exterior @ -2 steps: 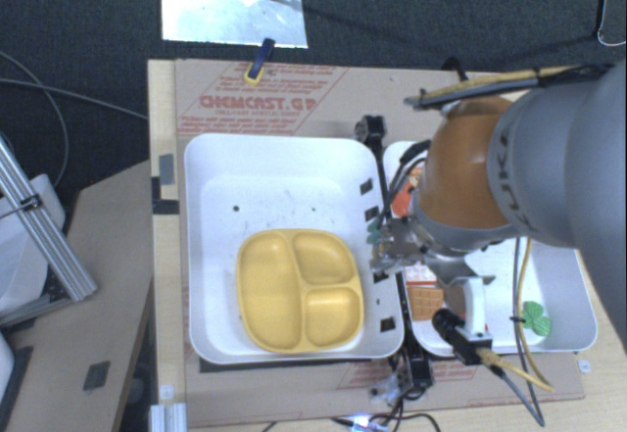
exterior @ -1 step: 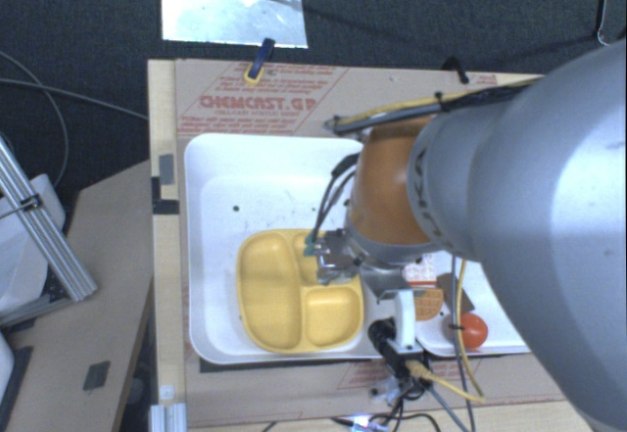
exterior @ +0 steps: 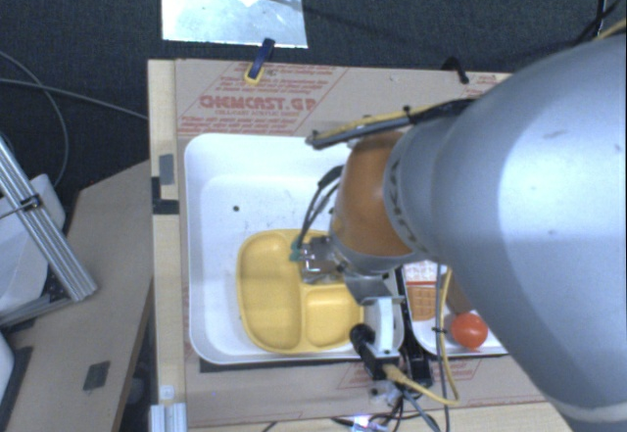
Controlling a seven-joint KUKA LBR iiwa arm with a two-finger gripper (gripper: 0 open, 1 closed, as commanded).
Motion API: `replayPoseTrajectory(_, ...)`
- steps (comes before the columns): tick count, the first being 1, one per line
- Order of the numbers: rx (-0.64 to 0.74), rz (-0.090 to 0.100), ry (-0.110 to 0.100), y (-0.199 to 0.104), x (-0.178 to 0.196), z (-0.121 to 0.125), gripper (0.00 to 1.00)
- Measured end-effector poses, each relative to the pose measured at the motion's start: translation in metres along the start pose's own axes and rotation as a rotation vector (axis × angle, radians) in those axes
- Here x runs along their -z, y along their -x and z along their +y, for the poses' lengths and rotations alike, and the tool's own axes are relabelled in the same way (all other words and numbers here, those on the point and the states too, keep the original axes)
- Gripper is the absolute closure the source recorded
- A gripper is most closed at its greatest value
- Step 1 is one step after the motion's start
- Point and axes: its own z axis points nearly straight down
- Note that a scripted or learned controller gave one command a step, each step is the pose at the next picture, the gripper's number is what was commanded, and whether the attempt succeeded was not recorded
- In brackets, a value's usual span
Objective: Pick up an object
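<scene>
1. Arm (exterior: pixel 509 195) reaches over the left bin (exterior: pixel 211 180), its wrist covering the pincer; whether that is wide or narrow cannot be told.
2. Yellow divided tray (exterior: pixel 274 298), the likely target, lies at the bin's near edge.
3. Orange ball (exterior: pixel 468 329) rests in the right bin.

The yellow tray (exterior: pixel 279 298) looked like smooth, glossy plastic; the white bin (exterior: pixel 220 200) matt plastic; the arm (exterior: pixel 529 195) brushed grey metal.

Robotics lab, test bench setup.
Grey industrial arm (exterior: pixel 529 215) over a white bin (exterior: pixel 211 195) on a printed brown board (exterior: pixel 260 102); aluminium framing (exterior: pixel 44 234) at left of frame, loose cables (exterior: pixel 59 117) on dark carpet (exterior: pixel 78 9), bare wiring at bottom centre.
</scene>
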Motion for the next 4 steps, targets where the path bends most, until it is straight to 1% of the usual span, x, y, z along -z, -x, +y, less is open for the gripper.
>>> replayPoseTrajectory(1,-0.002,-0.001,0.0,0.001,0.008,0.001,1.0)
replayPoseTrajectory(2,0.008,-0.002,-0.016,-0.021,-0.023,0.133,1.0)
replayPoseTrajectory(3,-0.002,-0.003,0.009,-0.052,-0.015,-0.002,1.0)
replayPoseTrajectory(4,0.003,-0.001,-0.015,-0.031,0.107,0.016,1.0)
